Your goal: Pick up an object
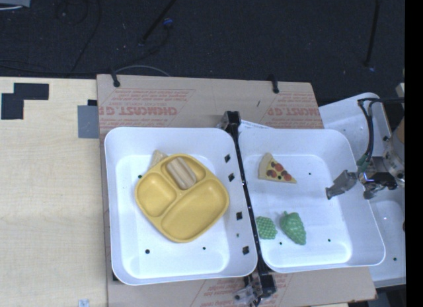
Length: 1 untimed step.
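A toy pizza slice (276, 169) lies in the upper part of the right bin (330, 142). Near that bin's front, a green leafy toy (293, 227) sits beside a small green checkered piece (266, 227). My gripper (357, 185) hangs over the right bin's right edge, open, with nothing between its fingers. It is well to the right of the pizza slice and above-right of the green toys.
The left bin (125, 167) holds a yellow divided plate (192, 210) with a tan ribbed piece (181, 171) in its upper compartment. A black divider (242, 193) runs between the bins. Cables and white bench hardware (370, 111) stand at the right.
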Motion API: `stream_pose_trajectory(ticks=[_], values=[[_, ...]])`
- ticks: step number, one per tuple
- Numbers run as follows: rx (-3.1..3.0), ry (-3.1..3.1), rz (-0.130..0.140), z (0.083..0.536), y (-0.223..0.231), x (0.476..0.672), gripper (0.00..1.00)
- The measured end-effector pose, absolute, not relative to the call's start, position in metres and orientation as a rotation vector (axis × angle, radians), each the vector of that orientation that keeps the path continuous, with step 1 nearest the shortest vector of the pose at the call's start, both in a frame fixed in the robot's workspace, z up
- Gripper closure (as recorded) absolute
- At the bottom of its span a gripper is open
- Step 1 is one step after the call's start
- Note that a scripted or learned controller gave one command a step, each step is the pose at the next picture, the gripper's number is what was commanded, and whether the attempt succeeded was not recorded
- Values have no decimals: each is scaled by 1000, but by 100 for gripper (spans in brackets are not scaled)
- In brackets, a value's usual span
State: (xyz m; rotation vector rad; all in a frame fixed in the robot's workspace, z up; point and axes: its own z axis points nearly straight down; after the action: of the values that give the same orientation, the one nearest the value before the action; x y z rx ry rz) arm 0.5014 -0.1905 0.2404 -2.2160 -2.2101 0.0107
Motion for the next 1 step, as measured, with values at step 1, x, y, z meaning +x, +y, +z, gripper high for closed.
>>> stream_pose_trajectory(ticks=[1], values=[[-2219, -2219, 2, 245, -190, 504, 0]])
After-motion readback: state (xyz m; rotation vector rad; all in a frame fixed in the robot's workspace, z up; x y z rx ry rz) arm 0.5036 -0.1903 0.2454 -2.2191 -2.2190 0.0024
